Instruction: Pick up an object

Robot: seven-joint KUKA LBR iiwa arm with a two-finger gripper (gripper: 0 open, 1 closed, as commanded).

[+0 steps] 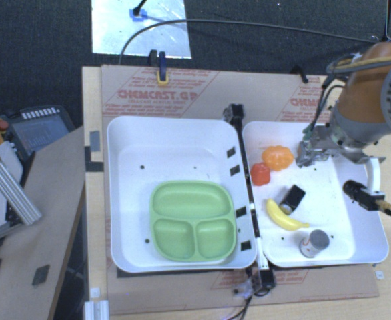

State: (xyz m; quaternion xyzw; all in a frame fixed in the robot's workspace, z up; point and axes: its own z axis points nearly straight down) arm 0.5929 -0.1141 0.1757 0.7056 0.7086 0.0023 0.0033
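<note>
The right bin (365,235) holds an orange fruit (277,157), a small red piece (260,173), a black block (292,197), a yellow banana (283,217) and a grey can (313,242) lying near the front. My gripper (306,156) hangs low at the back of this bin, just to the right of the orange fruit, close to it. Nothing shows held in it. The grey arm with its orange band (369,79) comes in from the right above it.
The left bin (132,152) carries a green divided plate (192,220). A black divider with clips (242,172) runs between the bins. A black fitting (361,195) on a cable sits over the right bin's right side.
</note>
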